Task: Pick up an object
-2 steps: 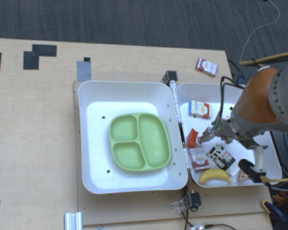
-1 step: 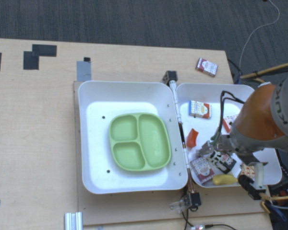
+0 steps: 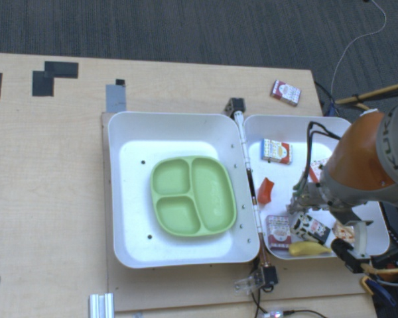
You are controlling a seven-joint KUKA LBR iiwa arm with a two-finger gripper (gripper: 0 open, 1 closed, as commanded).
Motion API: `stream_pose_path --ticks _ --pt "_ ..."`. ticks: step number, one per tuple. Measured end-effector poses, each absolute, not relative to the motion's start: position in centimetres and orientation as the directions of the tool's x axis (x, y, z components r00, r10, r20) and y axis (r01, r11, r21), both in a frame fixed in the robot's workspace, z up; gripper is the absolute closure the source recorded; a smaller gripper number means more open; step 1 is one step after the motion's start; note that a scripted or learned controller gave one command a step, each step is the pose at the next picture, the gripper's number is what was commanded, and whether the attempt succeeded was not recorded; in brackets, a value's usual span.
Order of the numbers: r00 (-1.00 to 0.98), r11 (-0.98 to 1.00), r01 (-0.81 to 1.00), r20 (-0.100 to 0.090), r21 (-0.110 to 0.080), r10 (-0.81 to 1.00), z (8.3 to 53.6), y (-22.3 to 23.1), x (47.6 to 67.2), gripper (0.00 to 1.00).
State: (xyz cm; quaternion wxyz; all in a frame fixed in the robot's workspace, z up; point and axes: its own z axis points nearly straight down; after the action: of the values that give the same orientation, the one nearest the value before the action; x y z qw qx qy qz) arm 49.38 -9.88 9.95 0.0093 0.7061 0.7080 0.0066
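Observation:
The right bin (image 3: 255,138) holds several small items. A white, red and blue carton (image 3: 276,151) lies near its back, and a red piece (image 3: 265,189) lies by the left wall. A reddish packet (image 3: 278,229), a black-and-white item (image 3: 312,228) and a yellow banana-shaped toy (image 3: 310,248) are at the front. My gripper (image 3: 300,208) hangs low over the front of this bin, just above the black-and-white item and right of the red piece. The orange and grey wrist (image 3: 358,161) covers the bin's right half.
The left bin (image 3: 129,177) holds a green divided plate (image 3: 192,196). A small red box (image 3: 286,93) lies on the bench behind the right bin. Black tape marks (image 3: 53,77) sit at the bench's far left. Cables run along the front right.

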Motion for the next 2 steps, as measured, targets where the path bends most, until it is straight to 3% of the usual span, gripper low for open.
stream_pose_path --ticks 1,2 --pt "-0.003 0.003 1.0 -0.003 0.022 1.0 9.9 -9.9 49.4 0.0" --pt "-0.004 0.004 1.0 -0.003 0.026 1.0 11.0 -9.8 49.5 1.0"
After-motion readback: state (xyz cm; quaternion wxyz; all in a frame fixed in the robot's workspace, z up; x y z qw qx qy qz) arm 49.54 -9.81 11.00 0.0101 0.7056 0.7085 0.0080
